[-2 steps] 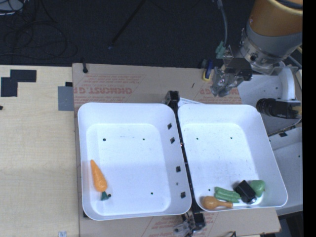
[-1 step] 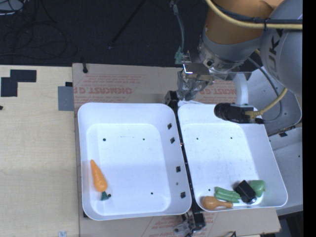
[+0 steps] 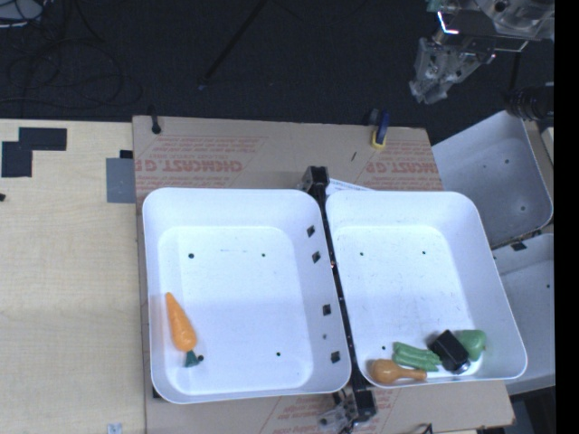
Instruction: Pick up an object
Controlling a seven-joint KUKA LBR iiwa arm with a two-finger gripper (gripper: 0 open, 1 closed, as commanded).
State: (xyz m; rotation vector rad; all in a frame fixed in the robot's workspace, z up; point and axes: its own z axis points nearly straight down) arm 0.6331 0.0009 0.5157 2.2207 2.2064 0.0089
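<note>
Pale wood bench (image 3: 63, 269) carries a brown cardboard sheet (image 3: 271, 156) with reversed red lettering, and on that sheet two shallow white bins sit side by side, clipped together along a black centre strip (image 3: 327, 278). Behind the bench the background is dark, with loose cables trailing across it.

Left bin (image 3: 226, 208) holds a carrot (image 3: 180, 324): a small orange toy, tapered, lying lengthwise near the left wall in the front corner, its dark green top (image 3: 192, 360) pointing to the front edge.

Right bin (image 3: 407, 208) has its things crowded into the front right corner. An orange-tan pear-shaped piece (image 3: 394, 372) lies against the front wall, its narrow end pointing right. Just behind it is a green pod (image 3: 417, 357), ridged and elongated, lying at a slant. A black block (image 3: 450, 350) rests tilted beside the pod, touching it, and a rounded green piece (image 3: 471, 340) sits just beyond the block, next to the right wall.

Gripper (image 3: 436, 81) hangs high at the top right, over the dark area behind the bins and well apart from every object. It holds nothing; whether it is open or closed I cannot tell, as the view is blurred there. A small blue and yellow item (image 3: 381, 128) stands at the cardboard's far edge below it.
</note>
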